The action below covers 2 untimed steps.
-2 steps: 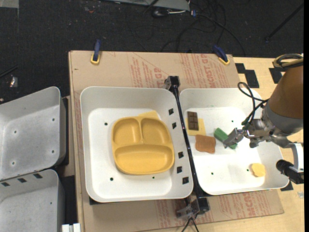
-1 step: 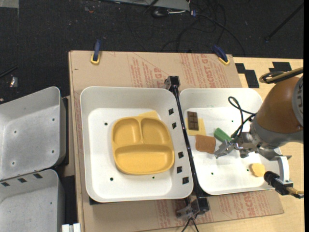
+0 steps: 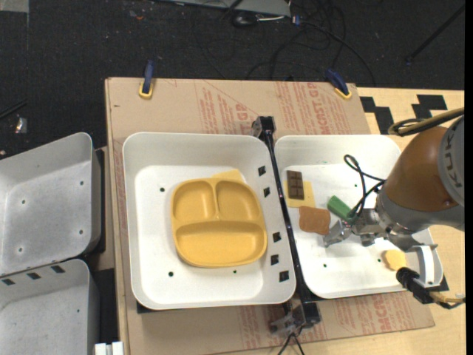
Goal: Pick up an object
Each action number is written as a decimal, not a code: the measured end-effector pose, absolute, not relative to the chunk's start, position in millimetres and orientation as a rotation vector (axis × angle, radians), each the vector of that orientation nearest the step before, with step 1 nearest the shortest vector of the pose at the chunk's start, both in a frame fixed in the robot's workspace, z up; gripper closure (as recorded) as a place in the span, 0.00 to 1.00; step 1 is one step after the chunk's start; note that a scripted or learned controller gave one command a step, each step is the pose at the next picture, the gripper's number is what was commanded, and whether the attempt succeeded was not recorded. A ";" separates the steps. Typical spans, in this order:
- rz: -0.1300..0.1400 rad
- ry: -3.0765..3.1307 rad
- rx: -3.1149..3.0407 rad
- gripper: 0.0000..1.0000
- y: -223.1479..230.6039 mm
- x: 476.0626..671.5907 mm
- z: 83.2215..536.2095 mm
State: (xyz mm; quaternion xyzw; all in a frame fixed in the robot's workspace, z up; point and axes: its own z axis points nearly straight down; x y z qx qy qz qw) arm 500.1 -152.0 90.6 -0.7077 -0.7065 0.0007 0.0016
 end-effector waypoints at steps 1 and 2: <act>0.000 -2.218 -2.225 1.00 -152.0 500.8 101.9; -0.004 -2.227 -2.223 1.00 -155.9 500.5 164.5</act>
